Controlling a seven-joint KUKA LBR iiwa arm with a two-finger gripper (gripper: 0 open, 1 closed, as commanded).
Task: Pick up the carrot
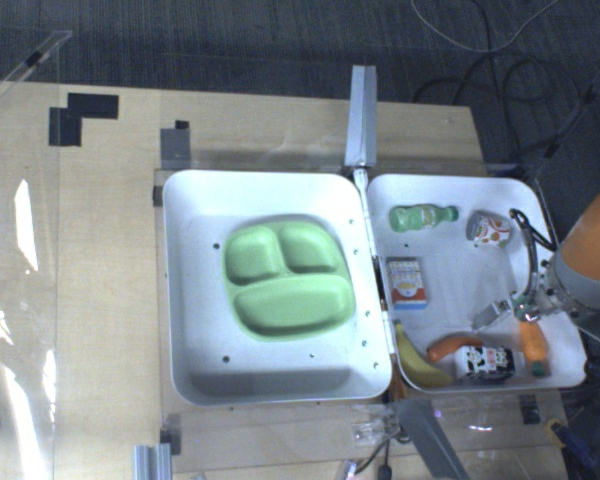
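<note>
Fingers: mine (515, 311) sit low over the right side of the right bin, the grey tips spread out; one pale tip (488, 315) reaches left over bare bin floor, and nothing lies between them.
Arm: my arm (592, 258) comes in from the right edge, the orange band showing just above the wrist, with a black cable (528, 233) looping off it toward the far side.
Carrot: the carrot (534, 344) lies at the near right of the right bin, orange body with a green end pointing near; its far end is just beside my fingers, and I cannot tell whether they touch it.
Right bin: white (458, 189), holding a green bottle (422, 216) on its side at the far end and a small round cup (488, 229) to the right of the bottle.
Middle: a small box (406, 281) with a blue edge lies near the left wall.
Near end: a banana (416, 363) curves along the near left corner, a red sausage-like piece (454, 345) lies next to it, and a dark printed carton (485, 362) sits between that piece and the carrot.
Left bin: white (195, 298), holding a green divided tray (287, 277) with three compartments.
Table: pale wood (80, 268), carrying both bins side by side with a metal post (361, 118) rising at the far end between them.
</note>
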